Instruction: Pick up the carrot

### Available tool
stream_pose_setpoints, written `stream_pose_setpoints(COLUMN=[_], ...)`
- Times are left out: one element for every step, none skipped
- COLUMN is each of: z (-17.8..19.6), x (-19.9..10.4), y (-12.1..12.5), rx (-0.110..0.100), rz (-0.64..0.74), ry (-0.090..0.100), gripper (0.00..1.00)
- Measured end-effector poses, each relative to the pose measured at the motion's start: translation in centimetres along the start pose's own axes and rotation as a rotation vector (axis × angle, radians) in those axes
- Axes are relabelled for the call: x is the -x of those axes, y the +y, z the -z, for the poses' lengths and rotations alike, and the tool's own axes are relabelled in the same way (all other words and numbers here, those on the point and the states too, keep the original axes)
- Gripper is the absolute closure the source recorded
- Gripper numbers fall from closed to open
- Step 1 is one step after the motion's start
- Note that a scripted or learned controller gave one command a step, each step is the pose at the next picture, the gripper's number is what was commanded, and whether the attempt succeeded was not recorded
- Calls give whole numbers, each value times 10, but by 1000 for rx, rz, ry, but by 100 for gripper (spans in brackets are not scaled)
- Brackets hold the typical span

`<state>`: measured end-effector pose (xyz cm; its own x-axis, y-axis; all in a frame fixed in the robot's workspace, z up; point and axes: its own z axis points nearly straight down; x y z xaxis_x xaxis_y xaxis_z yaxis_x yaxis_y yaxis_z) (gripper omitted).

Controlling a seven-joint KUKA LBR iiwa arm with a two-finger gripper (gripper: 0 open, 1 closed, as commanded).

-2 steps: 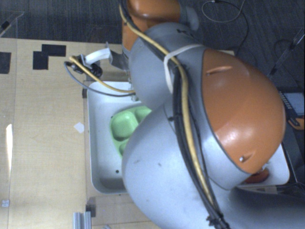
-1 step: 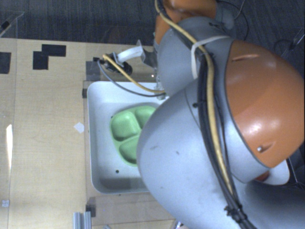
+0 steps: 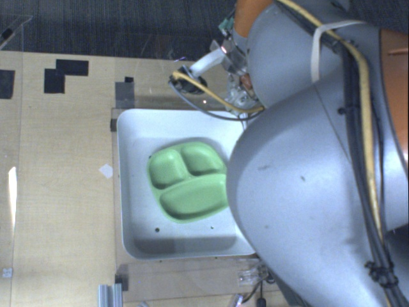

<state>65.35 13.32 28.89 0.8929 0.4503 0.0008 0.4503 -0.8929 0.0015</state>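
A green divided plate (image 3: 189, 181) with three compartments lies in the white bin (image 3: 137, 171) at the middle of the view. The large grey arm (image 3: 319, 171) covers the right half of the view, with its orange band (image 3: 255, 5) at the top. The arm's bulk hides the right part of the bin and everything beyond it. The plate's visible compartments hold nothing.
The bin sits on a light wooden bench (image 3: 57, 190) with black marks (image 3: 64, 74) at its upper left. A yellow cable (image 3: 204, 93) and a white connector (image 3: 208, 62) hang off the arm above the bin's far rim.
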Motion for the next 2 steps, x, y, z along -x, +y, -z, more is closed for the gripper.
stream_pose_setpoints(z=[-43, -87], x=[33, -9], y=[21, 4], rx=[-2, -2], rz=[-243, -263], ry=[1, 1], gripper=[100, 100])
